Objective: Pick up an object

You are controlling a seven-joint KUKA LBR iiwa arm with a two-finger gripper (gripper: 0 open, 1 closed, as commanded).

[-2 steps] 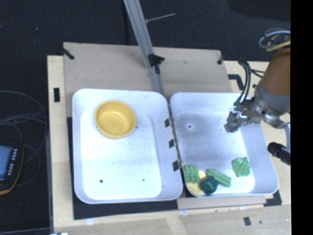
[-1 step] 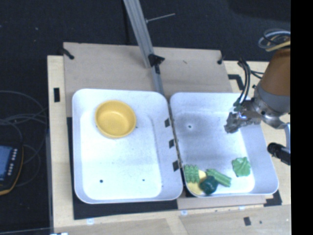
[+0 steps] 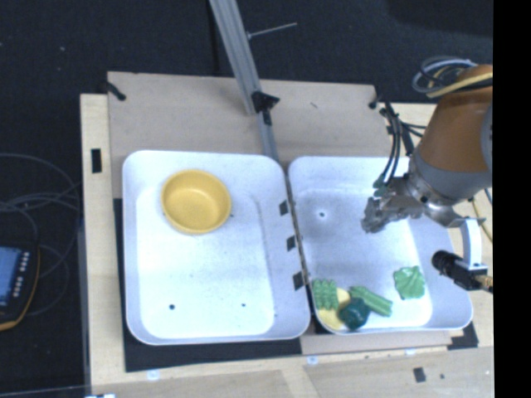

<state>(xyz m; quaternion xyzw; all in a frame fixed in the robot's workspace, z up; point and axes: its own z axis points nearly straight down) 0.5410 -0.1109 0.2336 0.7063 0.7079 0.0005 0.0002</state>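
At the far left edge of the frame, off the tabletop (image 3: pixel 99 222), a dark handheld device (image 3: pixel 15 282) with a blue screen lies on the black floor, with thin cables trailing near it. The left bin (image 3: pixel 141 305), a shallow white tray, occupies the centre-left of the frame; a yellow bowl (image 3: pixel 197 201) sits upright in its upper left part, well apart from the tray's other contents, which amount to a few small dark specks low on its floor. A grey metal rail (image 3: pixel 236 44) runs down at a slant from the top centre of the frame and ends at the gap between the two bins. The right bin (image 3: pixel 332 181) lies just beside the left one, their inner walls touching or nearly so. Along its lower edge sits a cluster of small items: a green leafy piece (image 3: pixel 323 292) resting on a yellow item (image 3: pixel 330 315), a dark green round item (image 3: pixel 354 314) touching them, a green elongated item (image 3: pixel 373 300) just beside, and, apart toward the right, a light green leafy piece (image 3: pixel 409 282). The gripper (image 3: pixel 377 218) hangs over the middle right of this bin, above bare floor and well clear of the cluster; whether it is spread or closed cannot be told, and nothing is seen in its grasp. The arm (image 3: pixel 456 139), with its orange band, enters from the right edge.
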